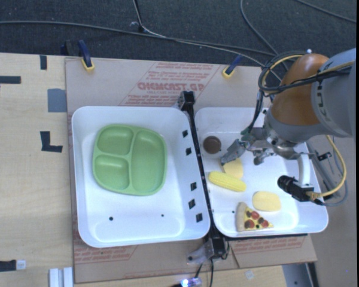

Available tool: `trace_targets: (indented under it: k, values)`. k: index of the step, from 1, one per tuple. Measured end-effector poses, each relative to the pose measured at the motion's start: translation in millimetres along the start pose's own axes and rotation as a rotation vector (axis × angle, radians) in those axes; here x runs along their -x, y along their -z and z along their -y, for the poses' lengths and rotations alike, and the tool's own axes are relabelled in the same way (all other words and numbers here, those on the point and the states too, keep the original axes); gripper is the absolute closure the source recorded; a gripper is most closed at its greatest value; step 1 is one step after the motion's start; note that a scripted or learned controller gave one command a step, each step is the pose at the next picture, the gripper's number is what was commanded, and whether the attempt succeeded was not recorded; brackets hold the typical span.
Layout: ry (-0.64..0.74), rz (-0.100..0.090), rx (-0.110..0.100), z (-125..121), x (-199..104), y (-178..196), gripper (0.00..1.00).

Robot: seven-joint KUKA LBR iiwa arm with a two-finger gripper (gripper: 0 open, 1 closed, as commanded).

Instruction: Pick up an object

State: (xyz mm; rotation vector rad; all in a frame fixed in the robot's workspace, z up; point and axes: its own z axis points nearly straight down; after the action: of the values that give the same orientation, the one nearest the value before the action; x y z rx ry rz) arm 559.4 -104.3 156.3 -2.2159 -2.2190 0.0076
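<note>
The table carries two shallow white bins side by side on a brown board. The left bin holds a green divided plate, lying flat in its upper half, with three compartments visible.

The right bin holds the loose items. A small brown round object sits near the bin's upper left, close to the divider between the bins. A yellow corn cob lies at a slant in the middle of the bin. A pale yellow piece rests just above the cob, touching it. A yellow oval item lies to the right of the cob, apart from it. A pizza slice with red spots lies near the bin's front edge, just below and left of the oval item.

The arm enters from the right, its orange band over the right bin's upper right part. The hand is low over the right bin, above the pale yellow piece and to the right of the brown round object. Its fingers stand apart, one grey finger slanting down and left. Nothing is seen between the fingers.
</note>
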Motion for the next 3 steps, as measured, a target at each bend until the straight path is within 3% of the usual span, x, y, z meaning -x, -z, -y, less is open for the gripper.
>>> trace_targets:
  k: [1, 2, 3]
  values:
    - [0.0, 0.0, 0.001, 1.9, -5.3, -44.8, 0.0]
    - [0.001, 0.0, 0.004, 0.8, -5.8, -32.3, 1.0]
    - [0.0, 0.001, 0.009, 2.2, -3.4, 9.8, 1.0]
